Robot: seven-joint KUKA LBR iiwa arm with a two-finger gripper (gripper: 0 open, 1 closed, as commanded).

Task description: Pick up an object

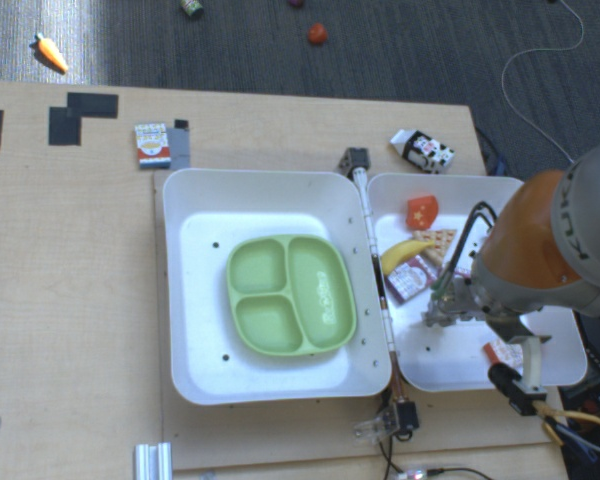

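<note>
In the right bin (450, 373) lie a red strawberry-like piece (422, 210), a yellow banana (403, 255), an orange pizza-like slice (437, 239) and a purple and white packet (408, 282). A small red and white item (503, 352) rests near the bin's front right. My gripper (443, 306) hangs low over the bin's middle, just right of the packet and below the slice. The grey and orange arm (535, 243) covers the right part of the bin.
The left bin (195, 298) holds a green divided plate (290, 295). On the bench behind the bins are a black and white carton (424, 151) and a small red and white box (152, 145). Cables (395, 423) run along the front edge.
</note>
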